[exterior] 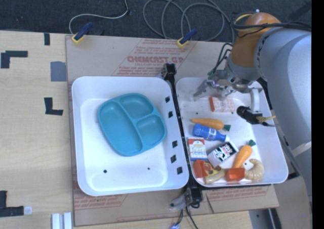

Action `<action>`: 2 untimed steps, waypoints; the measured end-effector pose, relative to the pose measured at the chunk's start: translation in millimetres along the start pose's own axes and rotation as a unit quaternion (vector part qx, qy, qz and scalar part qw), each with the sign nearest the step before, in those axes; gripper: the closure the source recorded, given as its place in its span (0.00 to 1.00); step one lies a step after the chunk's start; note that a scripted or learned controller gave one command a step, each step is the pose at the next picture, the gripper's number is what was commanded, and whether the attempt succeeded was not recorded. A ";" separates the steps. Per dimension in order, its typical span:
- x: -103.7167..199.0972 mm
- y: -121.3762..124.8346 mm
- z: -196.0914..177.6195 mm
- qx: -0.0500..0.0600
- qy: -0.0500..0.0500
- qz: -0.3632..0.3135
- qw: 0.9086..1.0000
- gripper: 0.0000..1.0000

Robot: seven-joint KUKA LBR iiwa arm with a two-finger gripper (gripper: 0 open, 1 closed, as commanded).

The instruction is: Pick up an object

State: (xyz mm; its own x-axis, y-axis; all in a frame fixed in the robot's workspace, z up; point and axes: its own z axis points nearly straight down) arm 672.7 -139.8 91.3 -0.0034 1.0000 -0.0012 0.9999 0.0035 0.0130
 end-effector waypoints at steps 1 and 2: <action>-2.9 1.0 -11.7 -0.002 -0.004 0.000 1.000 1.00; -2.7 1.4 -12.2 -0.003 -0.004 0.000 1.000 0.00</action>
State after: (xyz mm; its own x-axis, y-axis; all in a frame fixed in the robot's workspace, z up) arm 674.0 -142.5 103.5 -0.0038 0.9999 -0.0097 0.9998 0.0040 0.0192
